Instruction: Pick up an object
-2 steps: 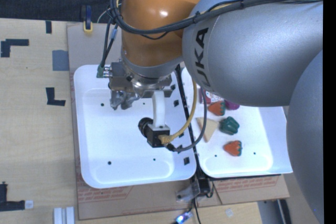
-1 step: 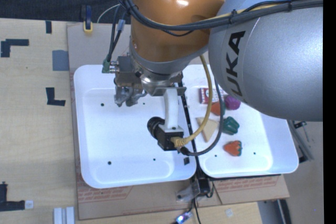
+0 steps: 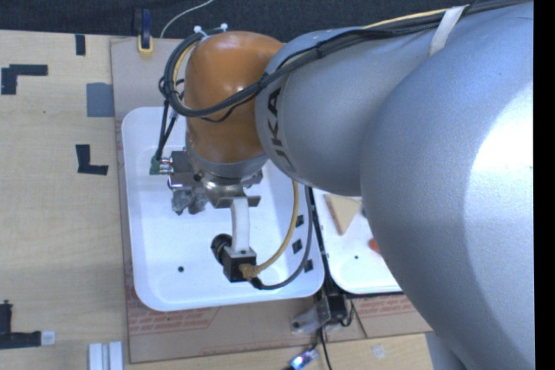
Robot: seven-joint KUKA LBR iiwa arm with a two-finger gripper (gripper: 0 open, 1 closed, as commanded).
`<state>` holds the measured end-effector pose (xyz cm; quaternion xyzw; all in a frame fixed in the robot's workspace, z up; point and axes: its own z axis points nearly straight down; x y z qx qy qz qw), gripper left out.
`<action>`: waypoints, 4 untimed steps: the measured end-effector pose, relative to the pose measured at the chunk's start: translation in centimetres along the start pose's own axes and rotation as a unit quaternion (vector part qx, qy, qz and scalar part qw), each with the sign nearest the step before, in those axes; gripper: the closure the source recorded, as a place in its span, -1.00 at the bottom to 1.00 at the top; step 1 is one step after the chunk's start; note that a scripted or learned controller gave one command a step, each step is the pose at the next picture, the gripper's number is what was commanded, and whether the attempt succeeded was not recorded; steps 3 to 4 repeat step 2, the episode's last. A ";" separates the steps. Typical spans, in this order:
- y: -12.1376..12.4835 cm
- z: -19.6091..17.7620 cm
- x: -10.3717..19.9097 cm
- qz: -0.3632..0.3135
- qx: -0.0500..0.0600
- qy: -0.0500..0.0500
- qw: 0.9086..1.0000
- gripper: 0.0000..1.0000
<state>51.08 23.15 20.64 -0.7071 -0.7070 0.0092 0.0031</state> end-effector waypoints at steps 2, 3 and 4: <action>-2.7 -12.0 0.1 -0.002 -0.008 0.004 1.000 1.00; -2.7 -12.0 0.1 -0.002 -0.008 0.004 1.000 1.00; -2.7 -12.0 0.1 -0.002 -0.008 0.004 1.000 1.00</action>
